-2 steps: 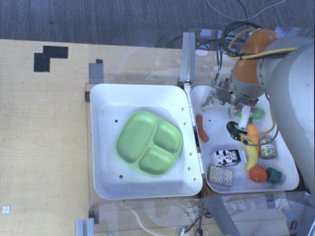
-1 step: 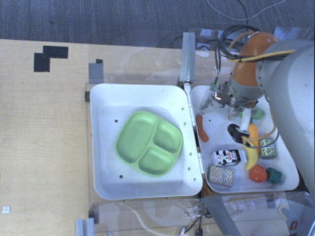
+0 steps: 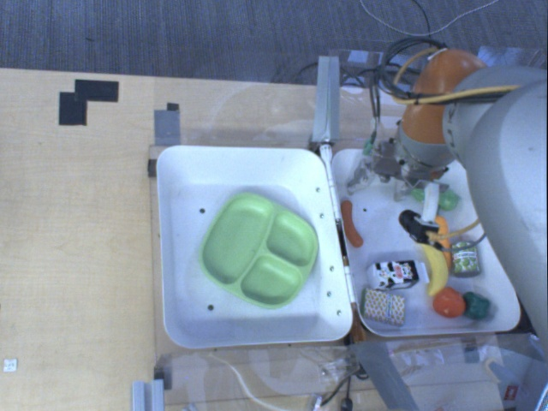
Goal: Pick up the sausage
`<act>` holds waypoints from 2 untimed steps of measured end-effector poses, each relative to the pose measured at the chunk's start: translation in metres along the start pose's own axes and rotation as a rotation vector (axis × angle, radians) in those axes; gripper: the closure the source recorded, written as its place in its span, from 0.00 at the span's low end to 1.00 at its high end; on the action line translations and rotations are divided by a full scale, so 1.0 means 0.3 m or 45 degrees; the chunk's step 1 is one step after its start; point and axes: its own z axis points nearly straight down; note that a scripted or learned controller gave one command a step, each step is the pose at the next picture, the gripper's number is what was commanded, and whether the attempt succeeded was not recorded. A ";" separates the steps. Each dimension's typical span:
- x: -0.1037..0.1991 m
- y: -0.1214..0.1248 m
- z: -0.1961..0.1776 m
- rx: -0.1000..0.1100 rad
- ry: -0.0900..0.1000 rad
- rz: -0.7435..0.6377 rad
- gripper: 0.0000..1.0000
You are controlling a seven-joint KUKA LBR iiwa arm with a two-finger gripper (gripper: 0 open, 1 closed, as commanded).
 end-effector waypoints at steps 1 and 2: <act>0.007 0.008 -0.044 -0.009 0.002 -0.007 1.00; 0.007 0.008 -0.044 -0.009 0.001 -0.007 0.00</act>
